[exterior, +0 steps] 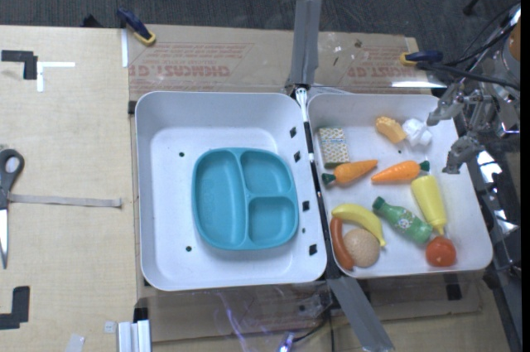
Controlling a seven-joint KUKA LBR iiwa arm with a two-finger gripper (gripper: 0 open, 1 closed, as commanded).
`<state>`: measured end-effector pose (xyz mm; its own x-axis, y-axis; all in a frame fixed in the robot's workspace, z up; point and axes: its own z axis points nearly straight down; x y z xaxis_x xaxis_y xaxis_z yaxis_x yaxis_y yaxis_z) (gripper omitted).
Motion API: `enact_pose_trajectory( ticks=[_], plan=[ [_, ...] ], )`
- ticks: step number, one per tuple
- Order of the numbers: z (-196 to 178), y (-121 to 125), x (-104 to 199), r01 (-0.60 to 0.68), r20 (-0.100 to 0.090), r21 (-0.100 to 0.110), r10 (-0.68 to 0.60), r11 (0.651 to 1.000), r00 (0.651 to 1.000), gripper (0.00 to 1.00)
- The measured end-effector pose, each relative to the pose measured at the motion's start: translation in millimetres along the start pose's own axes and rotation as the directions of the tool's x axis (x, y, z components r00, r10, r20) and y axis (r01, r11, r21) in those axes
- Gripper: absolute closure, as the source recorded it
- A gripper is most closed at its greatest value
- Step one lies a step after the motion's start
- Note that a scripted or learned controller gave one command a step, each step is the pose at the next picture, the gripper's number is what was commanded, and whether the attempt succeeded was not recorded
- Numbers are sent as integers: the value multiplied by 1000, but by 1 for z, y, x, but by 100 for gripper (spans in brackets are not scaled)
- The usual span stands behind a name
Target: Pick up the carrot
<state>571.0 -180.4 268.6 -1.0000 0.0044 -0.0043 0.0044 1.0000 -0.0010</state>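
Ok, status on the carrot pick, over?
Gripper at right bin's right edge, holding nothing seen. Two carrots lie untouched mid-bin. Corn and bottle close by.

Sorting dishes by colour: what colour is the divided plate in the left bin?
Teal blue; the divided plate shows in the camera view.

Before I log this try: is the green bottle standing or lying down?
Lying down. The green bottle rests on its side on the right bin's floor, between the banana and the tomato.
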Motion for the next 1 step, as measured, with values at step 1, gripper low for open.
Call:
enact_pose_trajectory(
  ticks=[1],
  plan=[
    [97, 24, 5, 32, -1, 0, -32, 1000, 999, 0]
  ],
)
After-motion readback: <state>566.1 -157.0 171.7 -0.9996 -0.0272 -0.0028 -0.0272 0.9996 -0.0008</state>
